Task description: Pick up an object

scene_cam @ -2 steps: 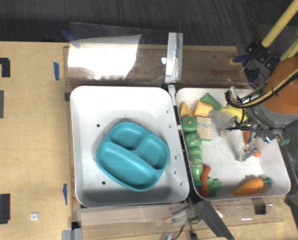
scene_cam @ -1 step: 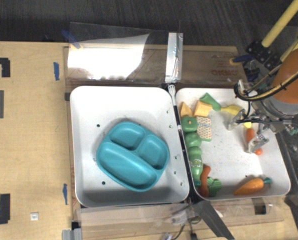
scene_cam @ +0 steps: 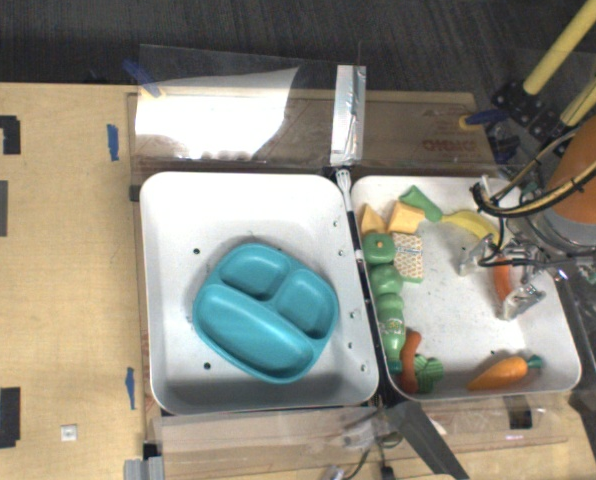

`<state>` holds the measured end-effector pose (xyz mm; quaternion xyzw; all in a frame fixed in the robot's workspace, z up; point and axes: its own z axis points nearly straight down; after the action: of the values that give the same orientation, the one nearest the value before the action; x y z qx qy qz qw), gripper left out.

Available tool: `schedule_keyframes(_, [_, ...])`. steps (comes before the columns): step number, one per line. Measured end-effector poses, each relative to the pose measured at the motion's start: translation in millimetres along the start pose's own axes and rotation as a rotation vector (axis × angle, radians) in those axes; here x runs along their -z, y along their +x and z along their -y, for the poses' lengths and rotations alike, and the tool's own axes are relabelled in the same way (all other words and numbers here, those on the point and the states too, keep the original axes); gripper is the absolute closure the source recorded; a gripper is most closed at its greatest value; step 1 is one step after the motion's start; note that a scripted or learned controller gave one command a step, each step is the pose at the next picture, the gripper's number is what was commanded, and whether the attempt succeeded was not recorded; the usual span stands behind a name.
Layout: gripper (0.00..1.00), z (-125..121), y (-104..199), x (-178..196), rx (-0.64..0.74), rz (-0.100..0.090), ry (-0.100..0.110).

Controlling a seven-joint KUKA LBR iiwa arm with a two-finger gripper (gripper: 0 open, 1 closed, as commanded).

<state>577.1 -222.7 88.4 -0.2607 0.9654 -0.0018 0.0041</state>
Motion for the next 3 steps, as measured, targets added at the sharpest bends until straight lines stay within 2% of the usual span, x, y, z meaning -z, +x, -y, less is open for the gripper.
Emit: schedule_keyframes(3, [0.0,0.0,-0.1,0.0,0.0,0.0,0.0])
